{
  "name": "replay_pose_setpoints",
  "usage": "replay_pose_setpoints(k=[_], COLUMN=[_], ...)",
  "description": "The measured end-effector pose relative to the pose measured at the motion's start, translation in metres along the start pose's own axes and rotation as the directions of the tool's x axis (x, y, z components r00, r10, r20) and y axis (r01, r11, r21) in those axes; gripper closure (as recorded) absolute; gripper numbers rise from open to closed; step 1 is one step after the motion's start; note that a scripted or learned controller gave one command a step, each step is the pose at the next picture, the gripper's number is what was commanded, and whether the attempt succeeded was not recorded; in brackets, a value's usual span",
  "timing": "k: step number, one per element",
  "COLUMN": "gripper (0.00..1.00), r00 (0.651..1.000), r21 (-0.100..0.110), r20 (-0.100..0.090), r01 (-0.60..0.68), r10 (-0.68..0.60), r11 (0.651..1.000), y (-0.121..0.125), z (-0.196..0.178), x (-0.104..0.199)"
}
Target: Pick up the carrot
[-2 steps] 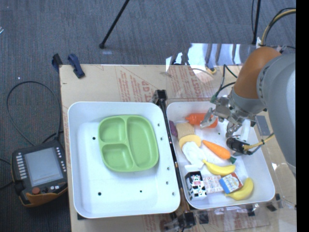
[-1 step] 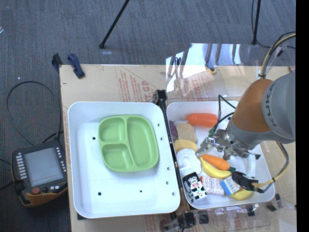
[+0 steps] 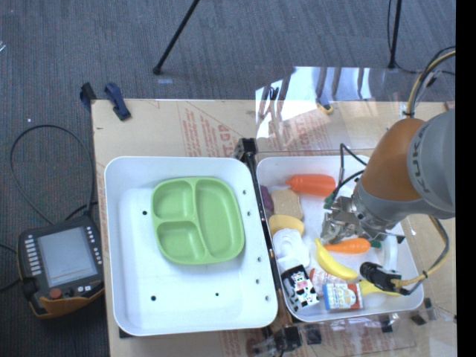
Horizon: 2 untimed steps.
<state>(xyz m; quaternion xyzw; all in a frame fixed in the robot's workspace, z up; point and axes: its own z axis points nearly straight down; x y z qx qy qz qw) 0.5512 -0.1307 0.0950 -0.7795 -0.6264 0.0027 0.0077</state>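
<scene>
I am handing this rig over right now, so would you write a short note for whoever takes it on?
Gripper: down in the right bin, over an orange carrot-like piece; whether it grips cannot be told.
A second orange piece, also carrot-like, lies at the far end of that bin.
Banana lies beside the nearer orange piece.
Left bin holds the green divided plate.
Done: arm is in place over the bin.
Left: confirm a grip and lift the carrot.
</scene>
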Motion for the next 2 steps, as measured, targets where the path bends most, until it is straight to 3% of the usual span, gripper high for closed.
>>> replay_pose_setpoints(k=[1, 2], gripper=[1.0, 1.0], r00=[0.913, 1.0], r21=[-0.006, -0.01], r20=[0.006, 0.002], r01=[0.408, -0.005], r10=[-0.408, 0.005], r11=[0.913, 1.0], y=[-0.031, -0.074], z=[-0.007, -0.097], x=[-0.06, -0.019])
